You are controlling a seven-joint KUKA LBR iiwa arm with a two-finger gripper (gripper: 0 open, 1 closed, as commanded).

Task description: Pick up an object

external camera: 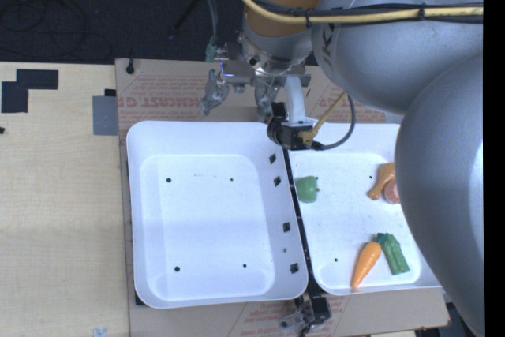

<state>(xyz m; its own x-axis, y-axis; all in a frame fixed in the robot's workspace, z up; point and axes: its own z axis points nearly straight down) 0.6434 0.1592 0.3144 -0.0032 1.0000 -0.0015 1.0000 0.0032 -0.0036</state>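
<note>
Smooth grey arm (410, 35), tapered orange carrot (365, 264) touching oblong green piece (394, 254)

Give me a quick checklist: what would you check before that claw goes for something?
1. Things to pick lie in the right bin, namely a green toy, a carrot and a dark green piece: ok.
2. Claw open, nothing between its fingers: ok.
3. Claw above a target: not ok, it hangs over the bins' back edge.
4. Carrot and dark green piece apart: not ok, they seem to touch.
5. Orange-pink thing in full view: not ok, the arm covers part.
</note>
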